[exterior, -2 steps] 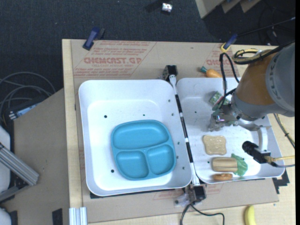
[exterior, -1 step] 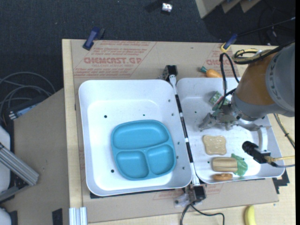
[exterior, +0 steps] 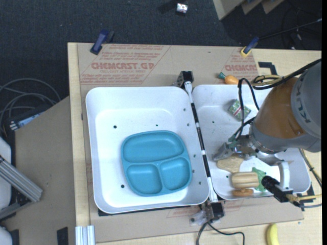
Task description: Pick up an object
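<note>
Camera view has the arm [exterior: 288,114] covering much of the right bin [exterior: 204,98]. Its jaws [exterior: 228,150] hang over a tan flat piece [exterior: 228,163], whether open or closed I cannot tell. Just nearer lies a wooden cylinder [exterior: 244,179]. A blue divided tray [exterior: 156,162] fills the left bin [exterior: 97,111] on the cardboard-topped bench [exterior: 76,86].

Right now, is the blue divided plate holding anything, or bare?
Bare: the blue divided plate lies flat in the left bin, all three compartments showing plain blue.
</note>
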`<act>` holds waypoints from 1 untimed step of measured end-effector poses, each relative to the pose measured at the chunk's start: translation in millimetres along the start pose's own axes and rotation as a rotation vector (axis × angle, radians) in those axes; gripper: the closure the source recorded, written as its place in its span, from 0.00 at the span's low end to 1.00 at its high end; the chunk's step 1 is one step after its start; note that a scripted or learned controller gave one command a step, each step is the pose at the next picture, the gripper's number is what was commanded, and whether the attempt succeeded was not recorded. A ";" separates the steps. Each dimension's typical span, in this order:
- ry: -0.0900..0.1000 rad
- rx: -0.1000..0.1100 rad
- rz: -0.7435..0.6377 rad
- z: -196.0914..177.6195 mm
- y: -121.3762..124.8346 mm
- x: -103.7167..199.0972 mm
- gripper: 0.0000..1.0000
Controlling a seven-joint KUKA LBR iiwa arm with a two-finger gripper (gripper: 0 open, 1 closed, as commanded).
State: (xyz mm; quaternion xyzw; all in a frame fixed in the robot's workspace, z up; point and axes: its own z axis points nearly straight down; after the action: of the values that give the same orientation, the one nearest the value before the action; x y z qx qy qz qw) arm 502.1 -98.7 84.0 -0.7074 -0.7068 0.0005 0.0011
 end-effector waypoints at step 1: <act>-0.001 -0.003 -0.001 -0.3 3.6 2.7 0.00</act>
State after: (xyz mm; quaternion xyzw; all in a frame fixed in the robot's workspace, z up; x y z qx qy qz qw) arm 505.7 -96.0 84.3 -0.7072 -0.7070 -0.0001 -0.0002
